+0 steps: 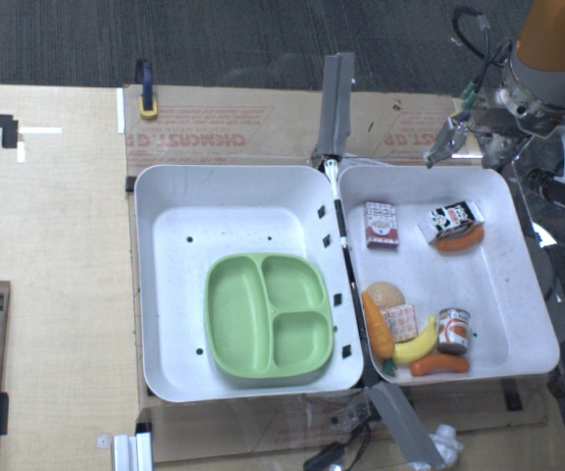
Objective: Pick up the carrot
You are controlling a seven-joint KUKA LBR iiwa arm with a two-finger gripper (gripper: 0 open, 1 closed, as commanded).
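The carrot (376, 326) is an orange cone with a green stub at its near end. It lies along the left wall of the right bin (514, 292), touching a yellow banana (415, 343) and a small tan packet (400, 319). My gripper (467, 149) hangs over the far edge of the right bin, well behind and to the right of the carrot. Its fingers are apart and nothing is between them, so it stands open. The orange-banded wrist (553, 18) rises above it at the top right.
The right bin also holds a red box (382, 224), a black-and-white carton (451, 219) on an orange piece (462, 238), a small can (453, 329), a round bun (385, 295) and an orange-red sausage shape (439, 364). A green divided plate (267, 314) lies in the left bin (165, 263).
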